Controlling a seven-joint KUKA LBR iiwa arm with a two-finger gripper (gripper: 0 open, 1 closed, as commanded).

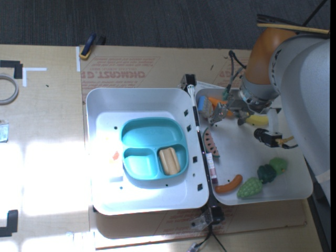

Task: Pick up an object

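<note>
Jaws' state: cannot tell; the arm (294, 72) hangs over the right bin's (286, 190) crowded upper edge.

Both bins are white: the left bin (100, 140) holds a turquoise divided plate (152, 133) with a tan, lightly browned bread roll (169, 160) in one compartment. In the right bin (294, 190) lie an orange-red sausage (229, 185), a light green bumpy fruit (250, 188), a dark green broccoli piece (266, 174), a yellow banana (257, 120) and a red slice dotted with dark seeds (210, 142). The arm (304, 88) is pale grey with an orange band (262, 54). The counter (42, 114) is pale wood; brown cardboard (121, 70) bears red lettering.
</note>
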